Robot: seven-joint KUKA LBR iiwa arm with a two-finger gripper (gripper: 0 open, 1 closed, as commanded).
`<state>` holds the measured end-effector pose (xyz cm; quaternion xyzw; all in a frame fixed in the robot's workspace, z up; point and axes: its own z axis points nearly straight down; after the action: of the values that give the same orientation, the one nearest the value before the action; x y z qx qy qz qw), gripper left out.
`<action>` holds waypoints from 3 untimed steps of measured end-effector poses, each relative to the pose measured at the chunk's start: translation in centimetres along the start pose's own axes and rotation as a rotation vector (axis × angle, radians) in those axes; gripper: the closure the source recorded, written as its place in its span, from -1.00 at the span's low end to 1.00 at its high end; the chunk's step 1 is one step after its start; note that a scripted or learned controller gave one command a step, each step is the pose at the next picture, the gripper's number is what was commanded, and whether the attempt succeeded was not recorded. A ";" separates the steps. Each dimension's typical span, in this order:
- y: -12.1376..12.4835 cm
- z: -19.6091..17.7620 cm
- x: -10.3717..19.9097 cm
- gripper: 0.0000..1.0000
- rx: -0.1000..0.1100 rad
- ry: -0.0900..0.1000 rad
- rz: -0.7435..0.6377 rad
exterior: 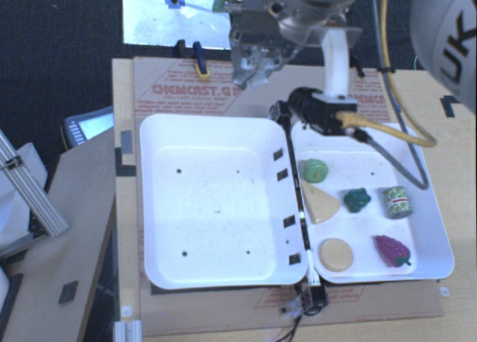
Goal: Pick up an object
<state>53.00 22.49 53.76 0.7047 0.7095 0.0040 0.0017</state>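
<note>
My gripper (pixel 250 74) hangs high above the back edge of the bench, over the cardboard behind the left bin (pixel 153 206). I see nothing in it. Several small things lie in the right bin (pixel 440 247): a green ball (pixel 315 171), a pale yellow wedge (pixel 320 204), a dark green lump (pixel 356 200), a green and white can (pixel 397 202) on its side, a tan disc (pixel 335 255) and a magenta berry-shaped toy (pixel 392 250). All of them lie well below and to the right of the gripper.
The two bins meet along a black hinged divider (pixel 292 191). Both rest on a cardboard sheet (pixel 179 87) on the bench. A yellow and blue clamp (pixel 200 61) sits at the cardboard's back edge. An aluminium rail (pixel 26 184) leans at the far left.
</note>
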 end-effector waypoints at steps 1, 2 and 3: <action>-0.2 0.3 -0.2 -1.00 0.006 -0.002 0.001; -0.1 -0.9 -0.2 1.00 0.003 -0.001 -0.002; -4.5 0.3 0.9 1.00 0.009 -0.002 0.000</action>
<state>48.46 23.35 53.46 0.7048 0.7094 0.0001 -0.0007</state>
